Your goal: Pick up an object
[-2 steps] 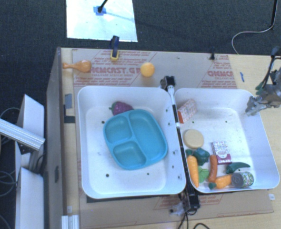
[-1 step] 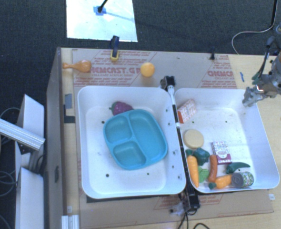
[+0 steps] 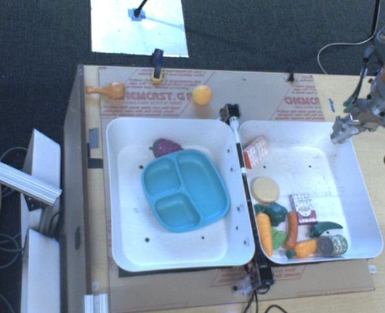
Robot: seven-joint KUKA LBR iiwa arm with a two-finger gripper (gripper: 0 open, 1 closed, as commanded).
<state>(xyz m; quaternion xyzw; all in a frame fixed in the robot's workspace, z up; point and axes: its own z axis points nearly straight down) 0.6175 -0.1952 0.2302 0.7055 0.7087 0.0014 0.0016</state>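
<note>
Camera view. The arm enters from 3 o'clock. Its hand (image 3: 344, 129) sits at the 1 o'clock corner of the right bin (image 3: 365, 201), above the rim, holding nothing; whether it is wide or narrow cannot be told at this size.

Candidate objects lie in the right bin, well apart from the hand:
- a toy carrot (image 3: 263, 232) at 7 o'clock, long axis running 12 to 6, tip toward 6;
- a small red-and-white carton (image 3: 303, 208) near centre, long axis close to 12–6;
- a round cream disc (image 3: 265, 190) at 9 o'clock, no long axis;
- an orange-and-white packet (image 3: 256, 150) at 11 o'clock, long axis tilted 1 to 7;
- a small can (image 3: 333, 244) at 5 o'clock, on its side, axis roughly 3–9.

The left bin (image 3: 130, 194) holds a blue divided plate (image 3: 186, 189) with a purple item (image 3: 167, 147) touching its 11 o'clock edge.

Probable faults:
- The items at 6 o'clock lie touching one another. A descent there could land on two objects, or push one aside without closing on it.
- The carrot lies just beside the divider between the bins; a finger may strike that wall.
- Closing along a long axis, not across it, would likely let the object slip.
</note>
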